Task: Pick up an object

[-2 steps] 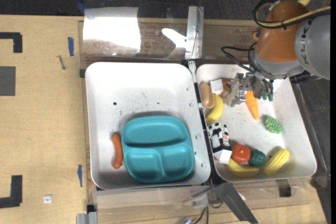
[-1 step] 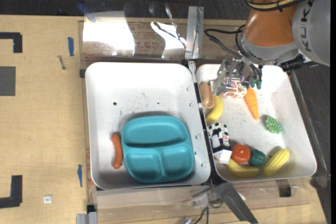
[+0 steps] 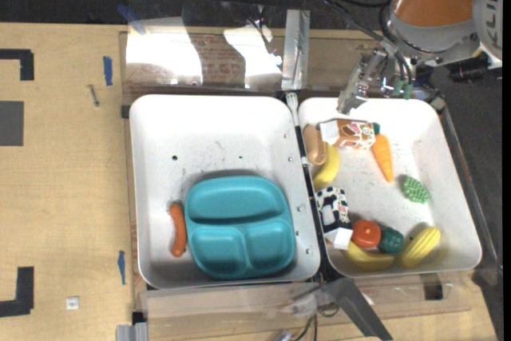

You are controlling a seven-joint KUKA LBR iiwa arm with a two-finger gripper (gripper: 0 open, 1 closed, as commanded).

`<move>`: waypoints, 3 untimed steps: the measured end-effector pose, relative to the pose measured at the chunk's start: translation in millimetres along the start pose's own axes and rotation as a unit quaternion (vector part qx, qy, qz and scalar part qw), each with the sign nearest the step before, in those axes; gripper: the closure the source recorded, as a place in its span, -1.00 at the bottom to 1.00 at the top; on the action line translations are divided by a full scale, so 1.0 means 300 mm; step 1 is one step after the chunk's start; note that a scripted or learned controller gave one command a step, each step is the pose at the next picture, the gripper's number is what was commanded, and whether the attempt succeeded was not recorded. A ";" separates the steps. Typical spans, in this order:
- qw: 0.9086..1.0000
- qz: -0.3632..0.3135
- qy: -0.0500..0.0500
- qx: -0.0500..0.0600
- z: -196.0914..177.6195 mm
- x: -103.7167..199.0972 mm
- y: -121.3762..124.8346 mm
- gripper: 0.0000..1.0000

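From my screen the gripper (image 3: 357, 94) hangs above the right bin's (image 3: 457, 172) far rim; its opening I cannot tell. The carrot (image 3: 383, 156) lies inside that bin, near it. The arm is cut off above.

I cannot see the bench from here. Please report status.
Gripper above right bin's far rim, nothing between fingers. Carrot lying nearby, untouched. Way to it is free.

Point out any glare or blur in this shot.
Camera view: strong glare on the clear sheet behind the left bin, washing out its surface; the tool looks slightly soft above the right bin; the teal tray and carrot are evenly lit.
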State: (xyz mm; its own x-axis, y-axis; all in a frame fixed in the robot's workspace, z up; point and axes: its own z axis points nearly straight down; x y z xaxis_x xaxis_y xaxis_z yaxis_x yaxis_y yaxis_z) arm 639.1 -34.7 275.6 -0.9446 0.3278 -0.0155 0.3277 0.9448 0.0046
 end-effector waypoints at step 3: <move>0.995 -0.102 0.007 0.001 0.013 -0.070 -0.191 1.00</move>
State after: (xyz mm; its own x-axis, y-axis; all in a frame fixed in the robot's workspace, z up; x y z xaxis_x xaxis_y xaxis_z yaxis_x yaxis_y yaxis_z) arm 640.4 -95.7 271.6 -0.9915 0.1298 -0.0013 0.1298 0.9915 -0.0001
